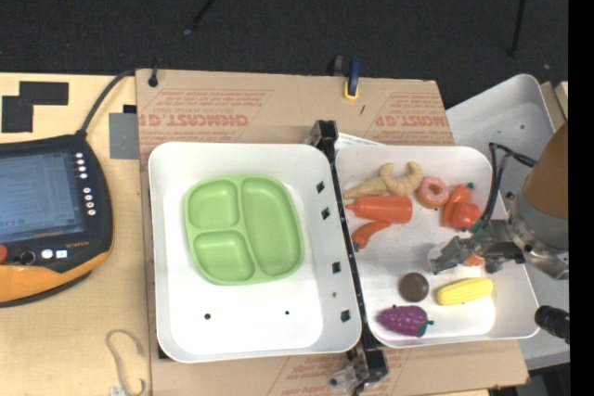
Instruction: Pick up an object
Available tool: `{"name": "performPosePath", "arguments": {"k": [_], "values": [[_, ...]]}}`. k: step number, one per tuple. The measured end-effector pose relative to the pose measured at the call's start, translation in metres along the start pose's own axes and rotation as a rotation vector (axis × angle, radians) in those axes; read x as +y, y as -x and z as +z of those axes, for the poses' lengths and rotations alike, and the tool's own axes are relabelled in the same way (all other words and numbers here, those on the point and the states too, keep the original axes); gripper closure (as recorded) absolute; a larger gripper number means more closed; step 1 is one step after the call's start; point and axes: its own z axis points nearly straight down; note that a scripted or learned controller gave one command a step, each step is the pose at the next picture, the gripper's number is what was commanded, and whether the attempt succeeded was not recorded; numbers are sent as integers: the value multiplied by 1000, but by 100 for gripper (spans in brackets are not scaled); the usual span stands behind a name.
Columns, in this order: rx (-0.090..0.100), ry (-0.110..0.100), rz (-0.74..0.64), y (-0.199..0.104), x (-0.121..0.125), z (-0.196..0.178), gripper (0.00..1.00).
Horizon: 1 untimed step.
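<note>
The right bin (506,311) holds several toy foods: a tan ginger root (394,178), a pink donut (432,192), an orange carrot (382,209), a red chili (367,234), a red-orange pepper (458,209), a brown ball (414,286), a yellow corn cob (464,291) and purple grapes (403,321). My gripper (455,255) hangs low over this bin, between the pepper and the corn cob, just right of the brown ball. Its dark fingers stand open with nothing between them. The arm comes in from the right edge.
A green divided plate (244,230) lies in the left bin (176,311). A black divider (336,236) runs between the bins. A teach pendant (46,209) lies on the bench at the far left. Cardboard (278,111) lies under both bins.
</note>
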Motion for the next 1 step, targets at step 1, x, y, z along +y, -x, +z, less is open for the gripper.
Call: {"name": "performPosePath", "arguments": {"k": [1], "values": [[-3,14,-2,0,3,-7,0]]}}
